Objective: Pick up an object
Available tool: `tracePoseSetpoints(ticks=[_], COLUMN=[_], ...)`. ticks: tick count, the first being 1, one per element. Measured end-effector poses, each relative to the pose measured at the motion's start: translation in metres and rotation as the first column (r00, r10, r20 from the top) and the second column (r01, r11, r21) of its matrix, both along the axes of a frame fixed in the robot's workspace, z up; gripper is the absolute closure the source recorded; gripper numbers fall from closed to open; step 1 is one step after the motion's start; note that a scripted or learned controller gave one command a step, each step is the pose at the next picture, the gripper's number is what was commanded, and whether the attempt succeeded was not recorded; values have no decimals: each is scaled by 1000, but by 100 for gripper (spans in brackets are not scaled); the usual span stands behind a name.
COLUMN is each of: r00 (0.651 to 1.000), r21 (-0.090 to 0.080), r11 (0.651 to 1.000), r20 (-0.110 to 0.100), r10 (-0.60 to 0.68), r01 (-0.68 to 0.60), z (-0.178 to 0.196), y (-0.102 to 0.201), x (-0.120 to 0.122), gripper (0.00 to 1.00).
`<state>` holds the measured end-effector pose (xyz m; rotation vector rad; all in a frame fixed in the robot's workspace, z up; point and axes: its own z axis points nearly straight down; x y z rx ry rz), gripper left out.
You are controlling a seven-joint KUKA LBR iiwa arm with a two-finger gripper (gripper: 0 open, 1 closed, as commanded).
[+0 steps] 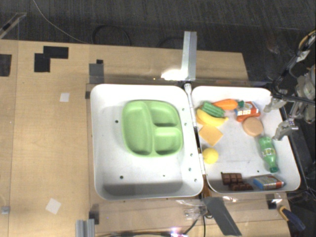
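The right bin (291, 179) holds several toy foods: an orange carrot (226, 103), a green vegetable (213, 109), a yellow banana (207, 119), an orange cheese wedge (213, 134), a lemon (211, 155), a red and white packet (246, 112), a tan round biscuit (253, 127), a green bottle (267, 153), a brown chocolate bar (233, 180) and a blue and grey box (266, 182). My gripper (277, 118) hangs over the bin's right rim, open, with nothing between its fingers. The biscuit and the bottle lie just left of it.
In the left bin (106, 181) lies a green divided plate (151, 127). A grey metal post (189, 56) stands behind the seam between the bins. The wooden bench (44, 147) stretches to the left. Cables and the arm's body (306, 83) crowd the right edge.
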<state>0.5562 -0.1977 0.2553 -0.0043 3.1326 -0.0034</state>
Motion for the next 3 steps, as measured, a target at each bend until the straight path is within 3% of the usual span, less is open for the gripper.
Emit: tracePoseSetpoints(ticks=[1, 2, 3], r00=[998, 992, 943], r21=[3, -3, -7], r11=[998, 992, 943], r20=[-9, 8, 10], r10=[57, 126, 332], r01=[-57, -126, -331], z=[-117, -164, -164], y=[-8, 46, 116], x=[-44, -40, -25], gripper=[0, 0, 0])
